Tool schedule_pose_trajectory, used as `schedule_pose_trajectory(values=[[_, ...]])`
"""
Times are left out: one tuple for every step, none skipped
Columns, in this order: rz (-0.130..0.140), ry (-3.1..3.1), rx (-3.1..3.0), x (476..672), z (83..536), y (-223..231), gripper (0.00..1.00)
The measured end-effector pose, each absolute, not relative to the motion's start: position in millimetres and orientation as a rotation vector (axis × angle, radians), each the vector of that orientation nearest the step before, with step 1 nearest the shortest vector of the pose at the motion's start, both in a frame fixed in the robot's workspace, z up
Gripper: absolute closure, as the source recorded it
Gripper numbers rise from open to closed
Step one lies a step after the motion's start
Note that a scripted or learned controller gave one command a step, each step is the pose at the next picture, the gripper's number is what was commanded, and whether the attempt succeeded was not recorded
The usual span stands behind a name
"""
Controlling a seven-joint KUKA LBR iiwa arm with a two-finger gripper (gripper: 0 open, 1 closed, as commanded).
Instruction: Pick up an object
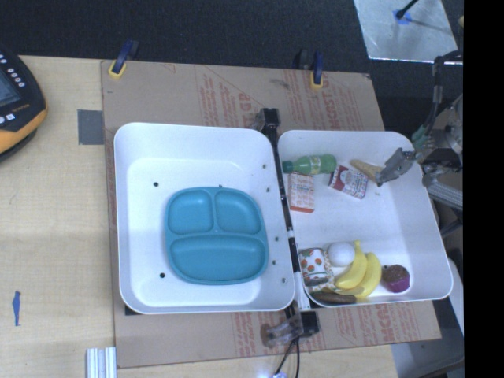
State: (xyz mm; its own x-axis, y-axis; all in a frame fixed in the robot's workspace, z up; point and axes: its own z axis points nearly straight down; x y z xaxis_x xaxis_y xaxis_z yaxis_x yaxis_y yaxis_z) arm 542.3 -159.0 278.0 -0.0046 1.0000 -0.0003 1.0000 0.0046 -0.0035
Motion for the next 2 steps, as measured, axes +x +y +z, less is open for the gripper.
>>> schedule_pose_trajectory(values=[[0.009, -2.225, -2.206, 583.5, 190, -131, 0.0], [-0.006, -2.233, -2.226, 653.3, 111, -121, 0.0]])
